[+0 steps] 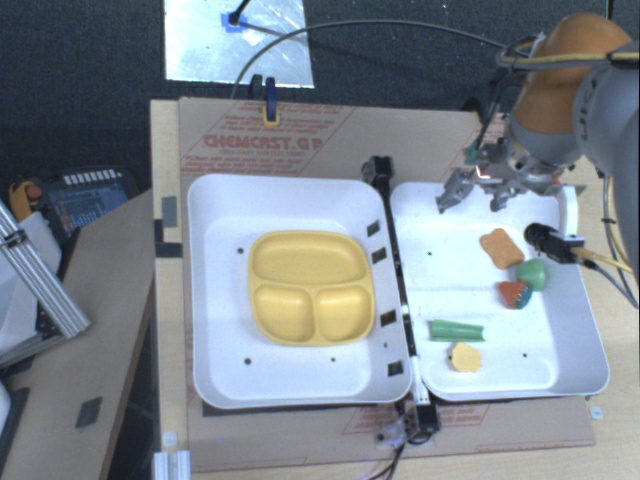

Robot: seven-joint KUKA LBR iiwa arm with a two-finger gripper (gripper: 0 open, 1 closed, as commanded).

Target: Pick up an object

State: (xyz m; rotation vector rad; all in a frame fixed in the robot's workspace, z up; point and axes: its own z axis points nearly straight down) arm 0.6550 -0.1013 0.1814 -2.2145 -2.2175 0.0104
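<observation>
My gripper [473,198] hangs over the back of the right bin [440,268], open, with its two fingers spread and nothing between them. In front of it and to the right lies an orange piece [500,248]. A green rounded object [533,274] and a small red object [513,293] sit close together further forward. Near the front of the bin rest a green stick [456,330] and a yellow round piece [465,358]. None of these touches the gripper.
The left bin [220,218] holds a yellow divided tray [308,286]. A black hinge strip [393,268] runs between the two bins. The grey and orange arm [575,78] reaches in from the upper right.
</observation>
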